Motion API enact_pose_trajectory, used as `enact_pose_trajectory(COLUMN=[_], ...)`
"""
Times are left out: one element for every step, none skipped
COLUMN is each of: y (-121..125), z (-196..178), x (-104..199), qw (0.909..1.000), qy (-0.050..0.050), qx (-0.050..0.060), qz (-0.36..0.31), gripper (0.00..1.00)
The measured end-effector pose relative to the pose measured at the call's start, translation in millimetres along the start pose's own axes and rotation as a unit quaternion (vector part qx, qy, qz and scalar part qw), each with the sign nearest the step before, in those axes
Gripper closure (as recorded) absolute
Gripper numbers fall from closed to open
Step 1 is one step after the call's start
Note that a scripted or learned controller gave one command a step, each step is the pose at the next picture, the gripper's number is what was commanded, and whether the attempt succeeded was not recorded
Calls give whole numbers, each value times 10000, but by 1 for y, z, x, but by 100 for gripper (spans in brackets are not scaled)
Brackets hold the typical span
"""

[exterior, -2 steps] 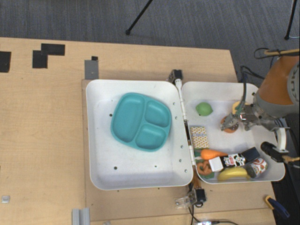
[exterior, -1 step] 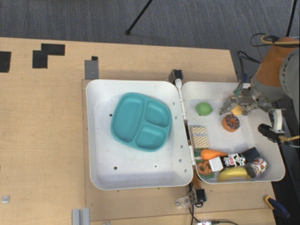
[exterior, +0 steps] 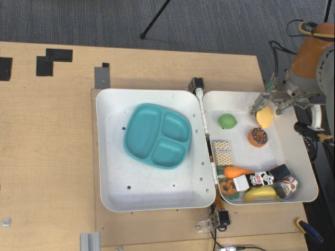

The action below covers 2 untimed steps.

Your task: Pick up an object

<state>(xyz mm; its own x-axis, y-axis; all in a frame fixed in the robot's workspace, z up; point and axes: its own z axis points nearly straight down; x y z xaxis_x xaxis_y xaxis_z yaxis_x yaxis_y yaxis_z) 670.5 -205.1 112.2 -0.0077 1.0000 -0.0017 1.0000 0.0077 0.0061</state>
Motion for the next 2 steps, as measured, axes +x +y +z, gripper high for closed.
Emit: enact_pose_trajectory(y=[-57, -2], z=[26, 28], x=[50, 19], qw=[10000, 10000], qy=[7, 15], qx=[6, 51], qz=[21, 11], gripper=[0, 0])
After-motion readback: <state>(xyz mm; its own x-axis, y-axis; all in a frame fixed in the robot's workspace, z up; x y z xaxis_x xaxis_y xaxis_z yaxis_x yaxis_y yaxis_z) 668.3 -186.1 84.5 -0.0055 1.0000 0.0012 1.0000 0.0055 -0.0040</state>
